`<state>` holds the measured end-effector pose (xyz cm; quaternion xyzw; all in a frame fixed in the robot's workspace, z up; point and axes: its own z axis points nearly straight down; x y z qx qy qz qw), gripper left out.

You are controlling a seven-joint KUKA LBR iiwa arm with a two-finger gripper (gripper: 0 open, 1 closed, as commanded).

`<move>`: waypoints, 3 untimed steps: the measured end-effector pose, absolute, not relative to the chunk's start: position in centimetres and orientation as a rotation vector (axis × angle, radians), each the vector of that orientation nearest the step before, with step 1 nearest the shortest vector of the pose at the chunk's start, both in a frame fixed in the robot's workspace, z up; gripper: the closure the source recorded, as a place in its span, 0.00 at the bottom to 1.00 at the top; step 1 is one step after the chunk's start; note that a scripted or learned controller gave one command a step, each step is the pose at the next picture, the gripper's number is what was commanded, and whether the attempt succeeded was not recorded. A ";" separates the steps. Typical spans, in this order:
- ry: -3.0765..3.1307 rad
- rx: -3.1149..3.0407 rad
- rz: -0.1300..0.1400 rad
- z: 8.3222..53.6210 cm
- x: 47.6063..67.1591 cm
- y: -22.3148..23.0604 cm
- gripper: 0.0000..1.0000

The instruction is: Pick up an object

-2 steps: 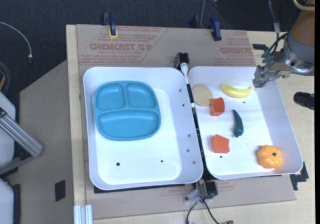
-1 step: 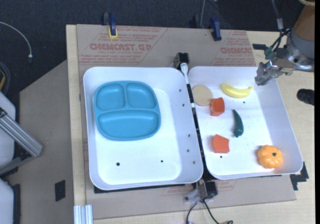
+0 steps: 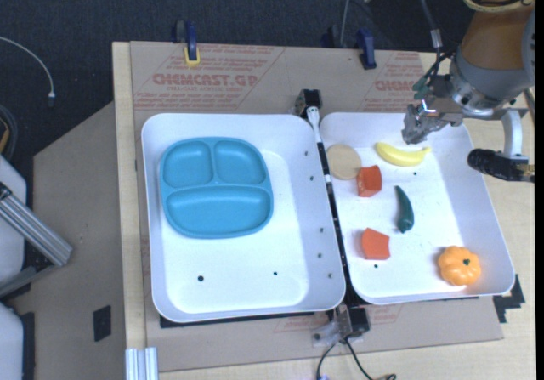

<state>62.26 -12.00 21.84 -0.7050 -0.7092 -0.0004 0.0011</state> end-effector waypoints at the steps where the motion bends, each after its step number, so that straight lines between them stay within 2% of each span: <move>1: -2.228 -2.216 -0.004 22.1 63.3 -7.7 1.00; 3: -2.229 -2.215 -0.004 22.7 65.1 4.2 1.00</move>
